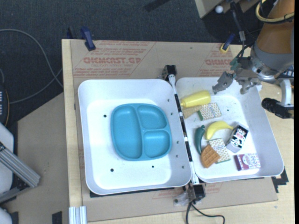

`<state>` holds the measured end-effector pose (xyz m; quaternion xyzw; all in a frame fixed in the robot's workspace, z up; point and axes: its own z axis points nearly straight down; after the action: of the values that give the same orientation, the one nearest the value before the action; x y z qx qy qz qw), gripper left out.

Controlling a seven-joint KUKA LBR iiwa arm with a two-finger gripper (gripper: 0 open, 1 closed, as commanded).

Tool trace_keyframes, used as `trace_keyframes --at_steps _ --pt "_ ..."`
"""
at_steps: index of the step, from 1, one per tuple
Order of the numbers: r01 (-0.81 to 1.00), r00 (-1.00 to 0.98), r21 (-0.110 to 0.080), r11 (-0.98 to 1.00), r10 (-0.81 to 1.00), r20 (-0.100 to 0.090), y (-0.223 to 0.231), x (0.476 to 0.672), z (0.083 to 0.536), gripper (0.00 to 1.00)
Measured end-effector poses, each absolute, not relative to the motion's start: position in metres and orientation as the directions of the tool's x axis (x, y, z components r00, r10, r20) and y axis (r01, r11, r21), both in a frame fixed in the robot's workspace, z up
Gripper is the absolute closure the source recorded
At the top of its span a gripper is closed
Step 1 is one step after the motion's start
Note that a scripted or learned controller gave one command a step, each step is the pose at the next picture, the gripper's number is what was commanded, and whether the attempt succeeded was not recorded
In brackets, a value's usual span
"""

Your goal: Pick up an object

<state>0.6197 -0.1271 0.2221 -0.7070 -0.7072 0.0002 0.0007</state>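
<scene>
My gripper (235, 85) hangs over the far end of the right bin (268, 139), fingers spread and open with nothing between them. Below and to its left lies a yellow bottle-shaped toy (196, 98) beside a checkered packet (210, 111). Nearer the front are a banana (218, 129), a dark green vegetable (200, 138), a waffle (210, 157), a pale cracker (220, 148), a black-and-white carton (237, 138) and a maroon packet (246, 161). None of them touches the gripper.
The left bin (93, 101) holds a blue divided plate (140, 130). A black clip (170, 72) sits at the far end of the seam between the bins. Blue clamps (87, 38) hold the cardboard-covered bench at the back.
</scene>
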Motion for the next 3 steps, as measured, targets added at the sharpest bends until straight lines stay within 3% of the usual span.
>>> trace_keyframes --at_steps 1,2,3 --pt "1.0 0.0 0.009 0.0 1.0 -0.001 -0.099 0.559 0.098 0.0" --pt "1.0 0.001 0.022 0.0 1.0 -0.008 -0.099 0.55 0.092 0.0" --pt "1.0 0.001 -0.002 -0.001 1.0 0.001 -0.093 0.509 0.084 0.0"
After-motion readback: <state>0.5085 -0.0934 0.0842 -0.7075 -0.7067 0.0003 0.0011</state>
